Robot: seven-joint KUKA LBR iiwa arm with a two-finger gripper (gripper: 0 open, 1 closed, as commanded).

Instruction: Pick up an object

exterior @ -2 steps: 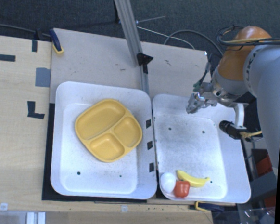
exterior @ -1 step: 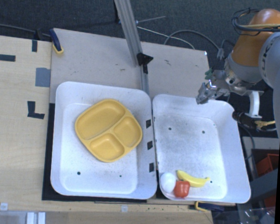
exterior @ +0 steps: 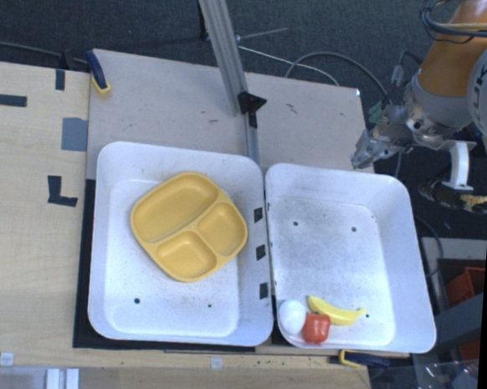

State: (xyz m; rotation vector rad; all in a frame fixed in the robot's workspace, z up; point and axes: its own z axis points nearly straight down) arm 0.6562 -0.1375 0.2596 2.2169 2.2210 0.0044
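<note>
Banana (exterior: pixel 336 311), tomato (exterior: pixel 317 328), perhaps egg (exterior: pixel 291 317); touching

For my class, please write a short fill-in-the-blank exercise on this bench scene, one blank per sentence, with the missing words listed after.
1. The yellow divided tray lies in the ____ bin.
2. The banana, the red object and the white ball sit in the right bin's ____ corner in the picture.
3. The tray has ____ compartments.
4. The gripper hangs beyond the right bin's ____ edge.

Missing words: left; bottom; three; top
</note>
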